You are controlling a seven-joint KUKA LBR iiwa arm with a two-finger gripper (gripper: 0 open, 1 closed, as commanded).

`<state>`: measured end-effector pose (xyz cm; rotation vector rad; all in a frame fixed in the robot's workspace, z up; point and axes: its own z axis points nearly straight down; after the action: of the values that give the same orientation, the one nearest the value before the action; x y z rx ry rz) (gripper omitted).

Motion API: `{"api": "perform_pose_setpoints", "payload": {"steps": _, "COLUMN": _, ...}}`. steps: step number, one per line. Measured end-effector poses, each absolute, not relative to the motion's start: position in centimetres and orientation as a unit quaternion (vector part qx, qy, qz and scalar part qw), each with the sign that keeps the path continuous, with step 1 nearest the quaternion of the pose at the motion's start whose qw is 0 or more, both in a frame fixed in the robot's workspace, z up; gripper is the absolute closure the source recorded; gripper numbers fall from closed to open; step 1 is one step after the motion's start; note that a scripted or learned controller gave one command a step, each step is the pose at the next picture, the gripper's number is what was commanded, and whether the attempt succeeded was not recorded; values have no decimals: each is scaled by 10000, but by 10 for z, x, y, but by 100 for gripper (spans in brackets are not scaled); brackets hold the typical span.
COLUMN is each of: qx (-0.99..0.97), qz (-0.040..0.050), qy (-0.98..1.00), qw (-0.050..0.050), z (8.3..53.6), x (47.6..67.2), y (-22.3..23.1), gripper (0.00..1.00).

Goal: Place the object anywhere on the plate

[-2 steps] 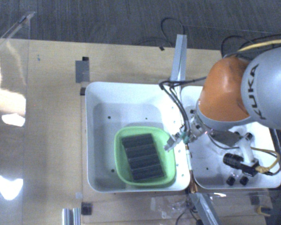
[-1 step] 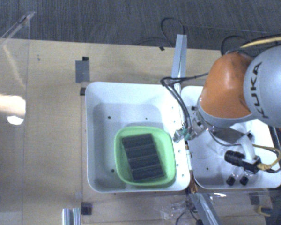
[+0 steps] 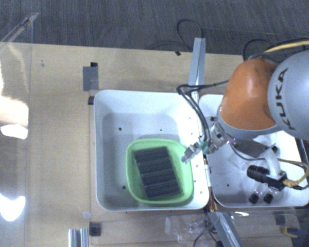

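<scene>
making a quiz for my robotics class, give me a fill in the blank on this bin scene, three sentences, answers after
1. The green plate sits in the ____ of the two white bins as the camera sees them.
2. The dark ridged object lies on the ____.
3. The band above the arm's wrist is coloured ____.

Missing words: left; plate; orange

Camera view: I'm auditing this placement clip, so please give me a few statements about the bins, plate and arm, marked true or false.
1. The green plate sits in the left bin. True.
2. A dark ridged object lies on the plate. True.
3. The plate is red. False: it is green.
4. The arm hangs over the left bin's far left wall. False: it is above the right bin.
</scene>
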<state>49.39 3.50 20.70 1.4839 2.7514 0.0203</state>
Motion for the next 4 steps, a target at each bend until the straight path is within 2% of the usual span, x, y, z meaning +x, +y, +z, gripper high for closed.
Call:
{"api": "perform_pose_setpoints", "payload": {"steps": 1, "qx": 4742, "qz": 85, "qy": 8803, "qw": 102, "z": 218, "x": 496, "y": 35, "gripper": 100}}
{"api": "perform_pose_setpoints", "payload": {"steps": 2, "qx": 4745, "qz": 85, "qy": 8802, "qw": 102, "z": 218, "x": 496, "y": 35, "gripper": 0}}
{"api": "perform_pose_setpoints", "payload": {"steps": 3, "qx": 4736, "qz": 105, "qy": 8806, "qw": 126, "z": 229, "x": 498, "y": 35, "gripper": 100}}
{"api": "perform_pose_setpoints", "payload": {"steps": 4, "qx": 4725, "qz": 124, "qy": 8811, "qw": 152, "z": 240, "x": 500, "y": 35, "gripper": 100}}
